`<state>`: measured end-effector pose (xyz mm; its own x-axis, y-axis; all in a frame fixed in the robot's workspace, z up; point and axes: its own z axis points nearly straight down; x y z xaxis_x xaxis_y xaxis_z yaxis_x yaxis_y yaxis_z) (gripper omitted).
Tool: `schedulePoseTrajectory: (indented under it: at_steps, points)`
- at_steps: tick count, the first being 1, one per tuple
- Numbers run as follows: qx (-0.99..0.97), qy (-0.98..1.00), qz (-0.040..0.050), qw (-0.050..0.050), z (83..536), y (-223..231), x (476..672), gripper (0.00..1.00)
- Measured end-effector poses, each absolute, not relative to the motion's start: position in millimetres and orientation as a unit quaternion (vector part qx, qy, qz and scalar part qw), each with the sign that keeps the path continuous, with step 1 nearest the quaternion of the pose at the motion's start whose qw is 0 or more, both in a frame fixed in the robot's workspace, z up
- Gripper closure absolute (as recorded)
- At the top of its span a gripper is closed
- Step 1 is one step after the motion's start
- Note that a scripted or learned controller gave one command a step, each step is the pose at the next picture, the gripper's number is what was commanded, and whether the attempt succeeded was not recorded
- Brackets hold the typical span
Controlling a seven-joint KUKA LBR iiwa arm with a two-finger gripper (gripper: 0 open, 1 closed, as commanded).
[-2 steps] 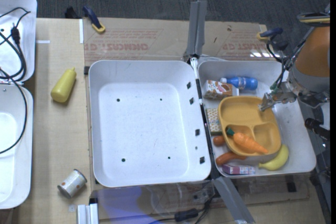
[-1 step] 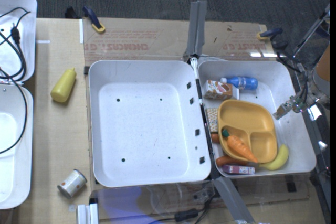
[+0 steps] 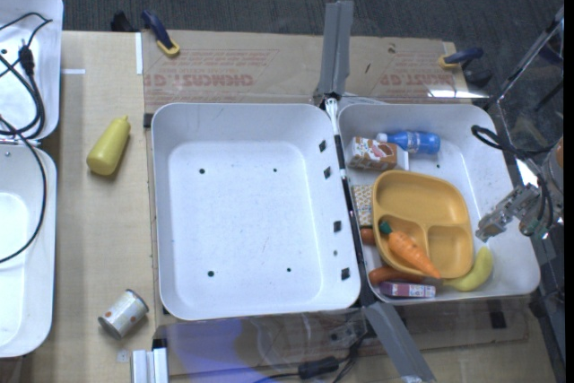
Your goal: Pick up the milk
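Lowest in view, a small tin can lies on the bench, far from the gripper. Up and left of the gripper the milk carton lies in the right bin — label unreadable. Behind, cardboard reads "CHEMCAST GP", upside down. Whether the gripper's fingers are parted I cannot tell; it hangs beside the yellow tray.

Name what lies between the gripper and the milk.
In the camera view, the yellow tray with a carrot lies between the gripper and the milk.
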<state>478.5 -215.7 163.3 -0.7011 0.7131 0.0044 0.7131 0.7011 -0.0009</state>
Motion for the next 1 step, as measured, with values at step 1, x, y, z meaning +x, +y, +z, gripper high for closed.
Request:
schedulePoseTrajectory:
  at_steps: [1]
  points:
    - [-0.159,-0.987,-0.0011,-0.001,91.4,-221.4,488.4,1.0]
